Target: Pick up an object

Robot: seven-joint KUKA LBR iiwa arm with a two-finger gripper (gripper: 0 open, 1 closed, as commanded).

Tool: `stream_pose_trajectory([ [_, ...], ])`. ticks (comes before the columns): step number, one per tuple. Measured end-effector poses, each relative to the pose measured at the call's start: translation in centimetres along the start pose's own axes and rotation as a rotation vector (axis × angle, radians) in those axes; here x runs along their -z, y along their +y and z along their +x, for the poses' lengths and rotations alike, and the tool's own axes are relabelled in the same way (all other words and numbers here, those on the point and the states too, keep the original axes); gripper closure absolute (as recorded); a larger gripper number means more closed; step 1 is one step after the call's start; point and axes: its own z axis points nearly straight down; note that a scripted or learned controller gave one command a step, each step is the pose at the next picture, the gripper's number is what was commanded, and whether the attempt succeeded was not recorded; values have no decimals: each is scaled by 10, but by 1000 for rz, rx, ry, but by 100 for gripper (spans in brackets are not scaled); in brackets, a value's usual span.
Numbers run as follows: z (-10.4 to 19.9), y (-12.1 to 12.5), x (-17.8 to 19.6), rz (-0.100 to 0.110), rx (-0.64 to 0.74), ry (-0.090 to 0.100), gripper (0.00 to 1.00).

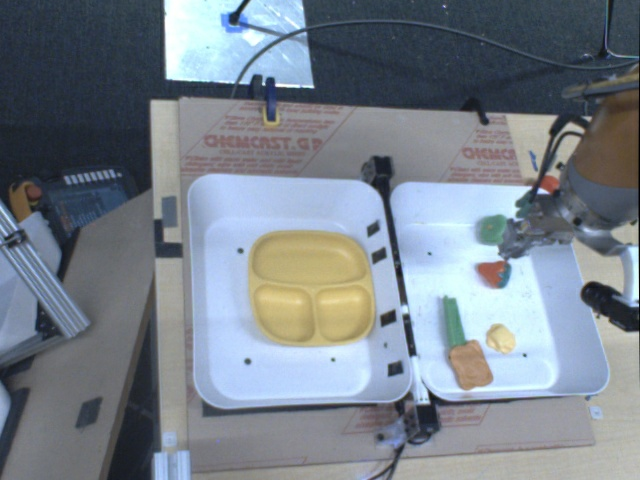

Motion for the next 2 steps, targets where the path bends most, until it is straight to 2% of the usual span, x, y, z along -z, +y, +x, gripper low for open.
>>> stream_pose_trajectory([
  [2,94,46,-19,1,0,0,100],
])
